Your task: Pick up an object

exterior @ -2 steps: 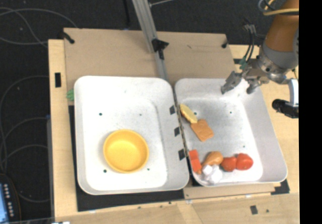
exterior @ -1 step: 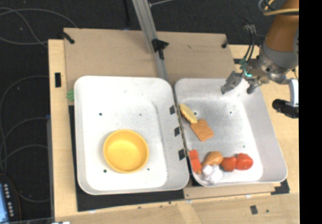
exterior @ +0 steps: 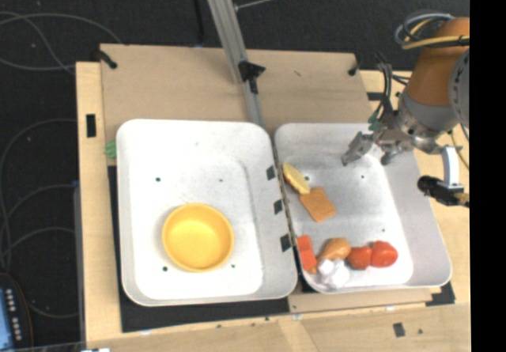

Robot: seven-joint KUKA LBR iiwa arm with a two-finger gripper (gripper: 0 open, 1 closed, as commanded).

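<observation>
The arm reaches in from the right, its tool hanging over the upper part of the right bin. The 2 fingers are spread apart with nothing between them, one pointing down-left toward the bin floor, the other nearer the right wall.

The things to pick lie well below and left of the tool. A yellow slice sits near the right bin's left wall, touching a tan cracker-like piece just beside it. Along the lower edge lie an orange block, a white lump, a tan-orange oval piece and 2 red tomatoes side by side.

The left bin holds a yellow bowl, upright, in its lower half. Both bins rest on the desk, and a metal pole rises from the desk's far middle.
</observation>
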